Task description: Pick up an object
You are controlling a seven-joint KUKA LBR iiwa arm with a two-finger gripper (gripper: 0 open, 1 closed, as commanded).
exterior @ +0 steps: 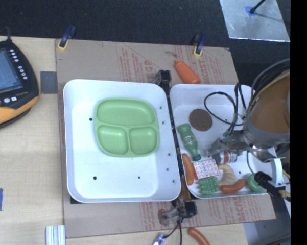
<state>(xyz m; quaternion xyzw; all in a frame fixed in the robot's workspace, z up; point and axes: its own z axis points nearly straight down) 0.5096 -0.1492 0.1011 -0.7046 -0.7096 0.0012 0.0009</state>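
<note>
A small dark bottle [223, 157] lay on its side in the right bin [220, 89]. It was just under the gripper [226, 148], a little toward the front of the bench [20, 162]. Its long side ran left to right. I could not tell if the gripper touched it. I could not tell if the gripper was spread apart or squeezed together, because the arm hid that part. This bottle looked like the closest thing to grab, so I think the gripper would only need to go down a tiny bit.

A little box with red pictures [206, 168] sat just past the bottle, to the gripper's left and toward the front. A pale bready piece [228, 174] sat beside it. A green bottle [188, 141] lay farther left, with its long side running front to back. An orange sausage [188, 168] lay near the bin's left wall. A brown round disc [200, 119] lay behind the gripper and to the left. Some green peas [208, 186], another sausage [232, 188] and a green toy [254, 182] lay along the front wall. A black wire [218, 104] made a loop over the back of the bin.

The left bin [74, 137] was well apart from the gripper. It held a green plate [126, 125] with three parts, and nothing was on the plate. An orange carrot [187, 72] lay outside, behind the right bin.
</note>
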